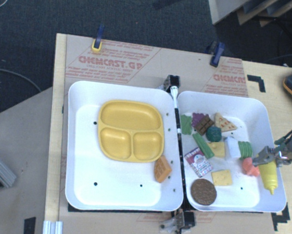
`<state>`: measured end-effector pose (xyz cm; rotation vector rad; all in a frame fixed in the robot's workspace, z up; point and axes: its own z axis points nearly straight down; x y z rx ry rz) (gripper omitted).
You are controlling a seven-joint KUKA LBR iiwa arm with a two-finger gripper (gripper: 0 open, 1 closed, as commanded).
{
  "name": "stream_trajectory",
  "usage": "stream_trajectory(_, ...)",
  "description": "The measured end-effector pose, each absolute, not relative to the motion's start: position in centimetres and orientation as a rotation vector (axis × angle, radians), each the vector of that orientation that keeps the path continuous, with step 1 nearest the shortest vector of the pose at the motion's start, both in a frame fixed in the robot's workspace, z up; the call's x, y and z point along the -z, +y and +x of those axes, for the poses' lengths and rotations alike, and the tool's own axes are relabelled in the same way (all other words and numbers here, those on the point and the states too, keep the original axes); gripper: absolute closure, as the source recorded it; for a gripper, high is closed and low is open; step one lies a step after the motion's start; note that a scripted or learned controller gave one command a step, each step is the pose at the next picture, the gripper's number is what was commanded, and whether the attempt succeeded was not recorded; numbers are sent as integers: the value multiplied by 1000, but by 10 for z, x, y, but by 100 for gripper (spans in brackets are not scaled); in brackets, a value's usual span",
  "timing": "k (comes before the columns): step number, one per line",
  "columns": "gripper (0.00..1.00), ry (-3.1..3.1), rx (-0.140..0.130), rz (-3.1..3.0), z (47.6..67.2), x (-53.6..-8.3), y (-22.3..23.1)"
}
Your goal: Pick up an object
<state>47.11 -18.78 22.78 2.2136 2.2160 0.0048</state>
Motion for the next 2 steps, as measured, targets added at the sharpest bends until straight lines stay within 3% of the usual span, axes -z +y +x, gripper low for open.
stream_trajectory(1,100,2220,-1,2219,472,-225,-188)
stream_trajectory(2,100,2225,-3,2213,511,-215,-157)
